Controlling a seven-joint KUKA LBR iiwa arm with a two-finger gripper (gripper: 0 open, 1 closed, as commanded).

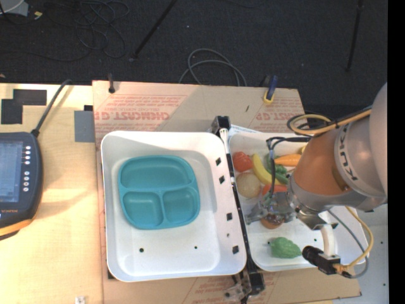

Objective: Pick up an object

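Though close, green toy (284,247) below-right of gripper (273,211).

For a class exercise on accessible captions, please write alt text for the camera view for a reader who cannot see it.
A grey robot arm with an orange band reaches down into the right shallow white bin, over toy food including a yellow banana, a red tomato and a green leafy piece. The left shallow white bin holds a teal divided plastic plate.

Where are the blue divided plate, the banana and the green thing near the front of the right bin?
Blue divided plate (158,190): camera view, centre ridge.
Banana (261,167): camera view, middle of its curve.
Green thing (284,247): camera view, its top.
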